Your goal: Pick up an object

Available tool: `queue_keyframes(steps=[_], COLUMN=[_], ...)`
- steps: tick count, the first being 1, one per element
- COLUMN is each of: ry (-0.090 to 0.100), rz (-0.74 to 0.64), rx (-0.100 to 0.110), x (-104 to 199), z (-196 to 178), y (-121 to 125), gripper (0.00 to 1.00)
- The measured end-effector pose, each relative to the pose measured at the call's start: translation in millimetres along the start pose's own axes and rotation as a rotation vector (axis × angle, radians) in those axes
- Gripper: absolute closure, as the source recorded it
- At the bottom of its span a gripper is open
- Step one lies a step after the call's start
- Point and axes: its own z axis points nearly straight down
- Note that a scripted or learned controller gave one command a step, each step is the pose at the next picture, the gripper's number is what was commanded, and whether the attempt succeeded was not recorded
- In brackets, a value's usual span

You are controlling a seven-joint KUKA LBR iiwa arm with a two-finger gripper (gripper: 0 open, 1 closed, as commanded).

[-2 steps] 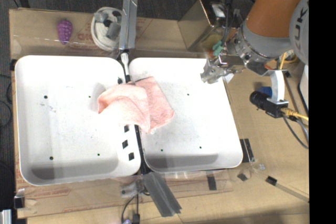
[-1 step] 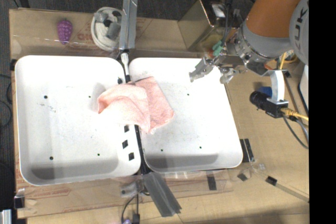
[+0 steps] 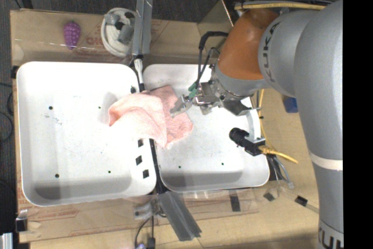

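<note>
A: Pink cloth point(image 3: 152, 115) drapes over the divider between both bins, frame centre.

B: Gripper point(image 3: 185, 101) sits at its right edge; finger state unclear. It should pinch a raised fold.

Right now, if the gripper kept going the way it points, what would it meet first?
Most likely the pink cloth: the gripper points left, right at its edge. Height above it is unclear.
</note>
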Motion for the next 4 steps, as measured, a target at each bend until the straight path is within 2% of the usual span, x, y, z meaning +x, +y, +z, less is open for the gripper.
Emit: queue_keyframes(steps=[1,2,3,4], ry=[0.0,0.0,0.0,-0.001], rz=[-0.142,-0.145,-0.085,-0.111], rx=[-0.003,-0.001,-0.004,-0.006], x=[-19,-19,-62,-62], z=[89,79,15,-121], y=[12,12,14,2], gripper=[0.0,1.0,1.0,1.0])
